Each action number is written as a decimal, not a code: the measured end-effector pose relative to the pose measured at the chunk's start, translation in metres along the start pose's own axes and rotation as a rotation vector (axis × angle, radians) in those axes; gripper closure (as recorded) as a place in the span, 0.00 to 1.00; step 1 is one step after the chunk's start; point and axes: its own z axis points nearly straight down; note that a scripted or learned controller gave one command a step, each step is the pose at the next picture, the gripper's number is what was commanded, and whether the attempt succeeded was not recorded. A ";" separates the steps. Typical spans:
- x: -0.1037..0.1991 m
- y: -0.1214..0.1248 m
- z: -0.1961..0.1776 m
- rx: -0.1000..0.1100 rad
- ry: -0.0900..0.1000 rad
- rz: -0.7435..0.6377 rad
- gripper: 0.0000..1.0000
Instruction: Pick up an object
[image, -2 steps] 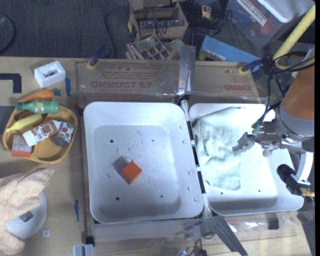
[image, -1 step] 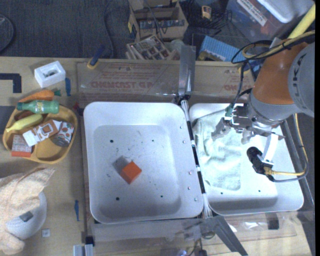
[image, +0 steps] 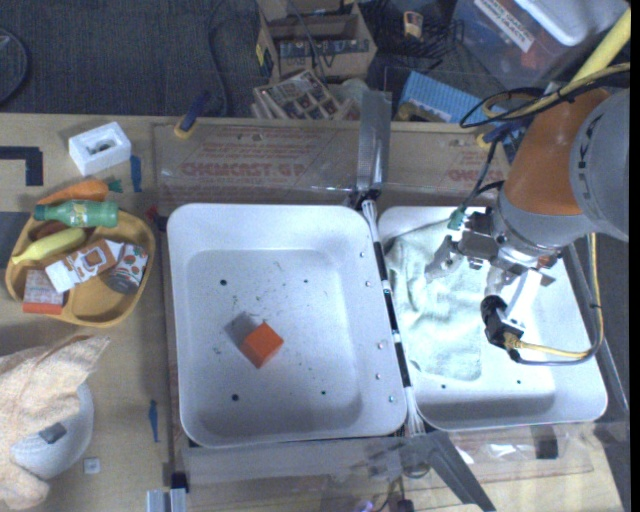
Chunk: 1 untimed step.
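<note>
Two shallow white plastic bins sit side by side on the wooden table (image: 120, 360), and the account runs from the left edge across. Far left, a round tan bowl (image: 80, 305) holds toy food: a green bottle (image: 78, 213), a yellow banana shape (image: 45, 245) and small printed packets. A white box (image: 100, 148) lies behind it; a crumpled beige cloth (image: 45, 385) spreads in front of it.

The left bin (image: 200, 240) has smooth, rounded walls and a floor speckled with dark crumbs. On that floor, left of centre, rests an orange block (image: 264, 345), a small cube with crisp edges turned cornerwise, lying apart from the walls.

The right bin (image: 570, 390) holds a rumpled white towel (image: 440, 320) with a soft, nubby surface, spread over its left half.

Above this bin the grey arm, with its orange band (image: 545, 165), bends down from the upper right. The gripper (image: 455, 250) hangs over the towel's upper part, well apart from the orange block; whether it is spread or pressed together cannot be told. A yellow cable (image: 555, 350) loops beside the wrist.
</note>
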 end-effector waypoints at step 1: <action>-0.064 0.032 -0.024 -0.005 -0.001 0.045 0.00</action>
